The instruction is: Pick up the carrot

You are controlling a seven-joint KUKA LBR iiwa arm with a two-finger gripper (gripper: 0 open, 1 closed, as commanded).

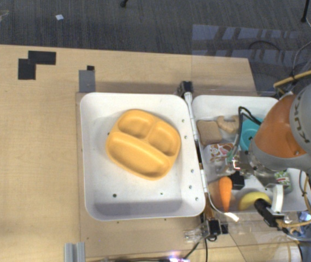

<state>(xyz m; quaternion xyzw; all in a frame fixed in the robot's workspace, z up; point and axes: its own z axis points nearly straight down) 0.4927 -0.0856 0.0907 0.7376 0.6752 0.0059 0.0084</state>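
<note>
The carrot (226,193) lies in the right bin (205,109), down in its near left corner, close against the wall that divides the two bins. It points roughly near-to-far, its fat orange end toward the far side. The gripper (241,172) has reached into that same bin from the right and sits just beyond the carrot's far end, a touch to the right of it. From where the camera looks, the wrist and its cabling crowd over the tool, and I cannot tell whether it is clenched or released; nothing shows the carrot caught in it. The arm (286,132) looms over the right half of this bin, its orange band the brightest thing there.

Just to the right of the carrot, near the front wall, lies a yellow banana (250,200). Further back in the bin sit a brownish lump (210,130), a pale piece (229,124) beside it, and something teal (248,132) partly tucked under the arm.

The left bin (98,157) holds a yellow divided plate (143,142), set near its middle, well apart from the carrot.
</note>
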